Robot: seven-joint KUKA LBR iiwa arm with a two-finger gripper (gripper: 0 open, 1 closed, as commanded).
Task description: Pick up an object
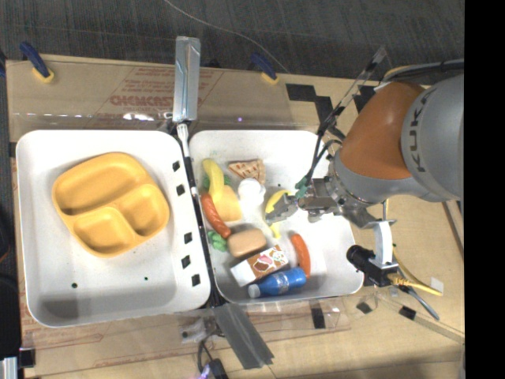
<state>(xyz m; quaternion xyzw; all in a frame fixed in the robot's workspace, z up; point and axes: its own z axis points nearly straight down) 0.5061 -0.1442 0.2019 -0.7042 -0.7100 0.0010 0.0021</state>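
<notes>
Claw (286, 208) grip state cannot be told; yellow banana (275, 201) touches it at 10 o'clock side

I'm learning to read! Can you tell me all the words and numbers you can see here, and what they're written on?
"KUKA", in dark letters running down the grey arm, partly cut off by the picture's edge.
Red printing on the cardboard sheet behind the bins: too faint to read.
Label on the small carton in the right bin: too small to read.
Blue bottle: no readable text.
</notes>
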